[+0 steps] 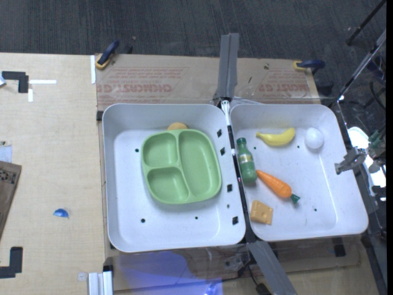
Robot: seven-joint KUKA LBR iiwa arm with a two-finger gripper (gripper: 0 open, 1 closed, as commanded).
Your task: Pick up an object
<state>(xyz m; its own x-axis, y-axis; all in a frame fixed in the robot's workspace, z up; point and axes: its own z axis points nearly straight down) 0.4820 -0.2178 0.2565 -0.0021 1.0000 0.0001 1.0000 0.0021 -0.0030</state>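
The right bin [328,211] holds a yellow banana [276,137], a white egg-shaped ball [314,137], a green bottle [246,161] lying along the bin's left wall, an orange carrot [275,185] and a small tan cracker-like square [261,212]. In the left bin [120,192] lies a green three-compartment plate [181,165]. A small yellow object [177,126] peeks out behind the plate's far edge, mostly hidden.
A grey post [228,66] rises between the bins at the back, in front of a cardboard sheet [159,78] held by blue clamps. The wooden bench [49,165] to the left bears a small blue piece [60,213]. Metal brackets and cables [359,155] crowd the right bin's right edge.
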